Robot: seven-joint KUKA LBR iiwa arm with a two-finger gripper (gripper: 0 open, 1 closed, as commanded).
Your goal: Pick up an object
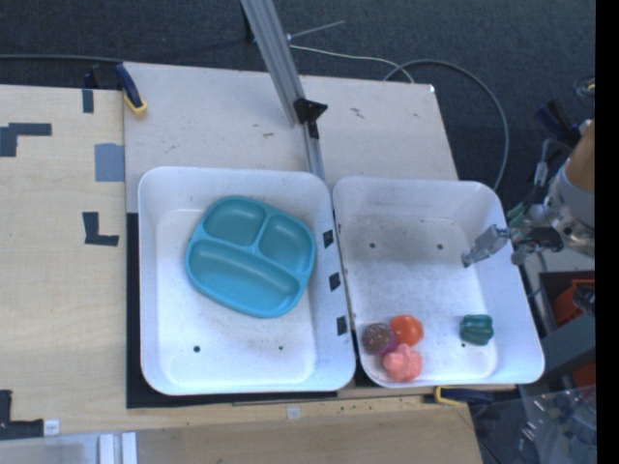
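Nothing is picked yet: the gripper (481,246) hangs at the right bin's (426,193) right wall, its opening impossible to tell, while the green object (476,329), orange ball (407,330), pink toy (402,362) and brown piece (376,336) lie untouched at lower right.

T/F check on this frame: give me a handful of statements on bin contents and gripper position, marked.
1. The blue plastic divided plate lies in the left white bin. True.
2. The small dark green object sits on the plate. False: it lies in the right white bin, near its right wall.
3. The orange round object, pink lumpy object and dark brownish round object cluster at the right bin's near edge. True.
4. The gripper holds the green object. False: it is above the right bin's right side, apart from it.
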